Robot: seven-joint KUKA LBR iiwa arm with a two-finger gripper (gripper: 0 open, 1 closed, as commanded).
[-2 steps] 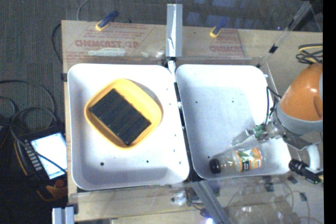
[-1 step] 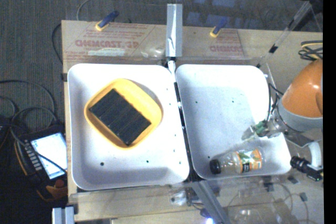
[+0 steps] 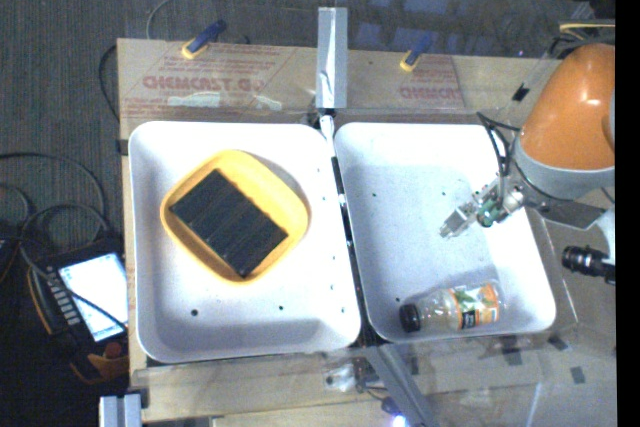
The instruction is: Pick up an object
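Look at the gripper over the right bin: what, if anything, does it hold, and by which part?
Nothing. The gripper hangs over bare floor of the right bin; the bottle lies apart, near the front wall.

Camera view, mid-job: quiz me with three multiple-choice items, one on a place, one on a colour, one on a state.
1. Where is the bottle?
A. Left bin
B. Right bin, near edge
C. On the floor

2. What colour is the dish's rim?
A. Yellow
B. Blue
C. Green

3. How does the bottle rest?
A. Upright
B. Lying on its side
C. Lifted by the gripper

Answers: 1 B, it lies along the right bin's near wall. 2 A, a yellow rim frames its dark centre. 3 B, its dark cap points left, with the gripper apart above it.
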